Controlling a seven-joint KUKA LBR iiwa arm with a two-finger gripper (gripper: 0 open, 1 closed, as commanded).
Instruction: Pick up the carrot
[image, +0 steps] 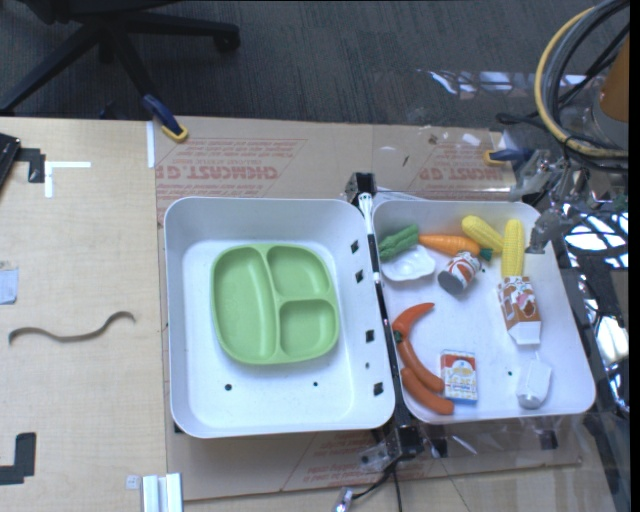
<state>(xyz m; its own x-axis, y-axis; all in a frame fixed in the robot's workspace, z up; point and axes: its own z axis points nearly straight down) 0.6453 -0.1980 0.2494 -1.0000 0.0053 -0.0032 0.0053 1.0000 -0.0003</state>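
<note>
The carrot (447, 243) lies at the back of the right bin (560, 300). Its orange body points right and its green leafy top (398, 241) is by the bin's left wall. It rests just behind a small white dish (410, 266) and a red and white can (460, 272). My gripper (545, 222) hangs over the bin's back right corner, about a hand's width to the right of the carrot and apart from it, with two yellow corn cobs (498, 240) in between. Cables and metal parts blur its outline.
The right bin also holds a red chili (412, 316), two sausages (424, 384), a small box (459, 375), a carton (520, 308) and a white object (535, 383). A green divided plate (276, 302) sits in the left bin (190, 330). Yellow cables (560, 90) loop at the top right.
</note>
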